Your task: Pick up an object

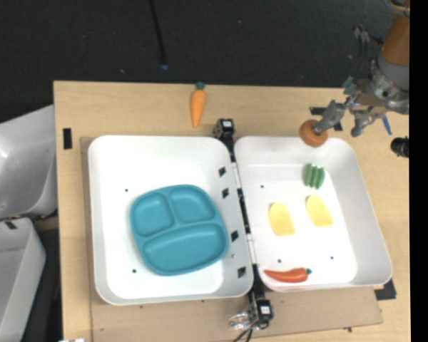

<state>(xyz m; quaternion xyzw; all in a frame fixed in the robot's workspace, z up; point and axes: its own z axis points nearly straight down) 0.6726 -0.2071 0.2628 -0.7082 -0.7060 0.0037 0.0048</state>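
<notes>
Pale wooden counter (143,105) is carrying two bins; hand (346,116), grip unclear, is hovering beside round orange-brown object (314,134), nothing lifted yet.

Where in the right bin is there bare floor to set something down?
Right bin: bare along its left side below the top wall, and between the two yellow pieces and the red pepper. Crowded toward the upper right, around the green piece.
</notes>
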